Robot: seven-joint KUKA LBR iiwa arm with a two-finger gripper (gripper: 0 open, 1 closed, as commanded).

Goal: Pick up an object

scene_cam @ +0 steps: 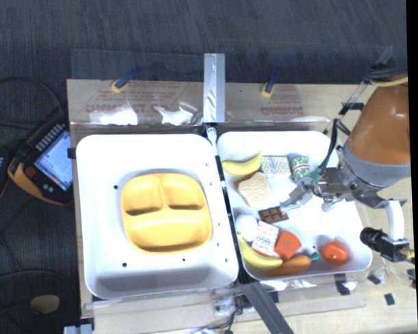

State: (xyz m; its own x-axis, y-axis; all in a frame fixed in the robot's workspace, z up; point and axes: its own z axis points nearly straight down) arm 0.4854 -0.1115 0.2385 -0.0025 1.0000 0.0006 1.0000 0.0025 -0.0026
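Right bin (345,141): lower banana (256,256) lies diagonal, curving rightward.

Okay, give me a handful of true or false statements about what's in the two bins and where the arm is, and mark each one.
1. The yellow divided tray lies in the left bin. True.
2. The tomato sits in the left bin. False: it is in the right bin, near its front right corner.
3. The gripper is over the right bin. True.
4. The gripper holds the tomato. False: the tomato lies on the bin floor, apart from the gripper.
5. A banana lies near the right bin's back left corner. True.
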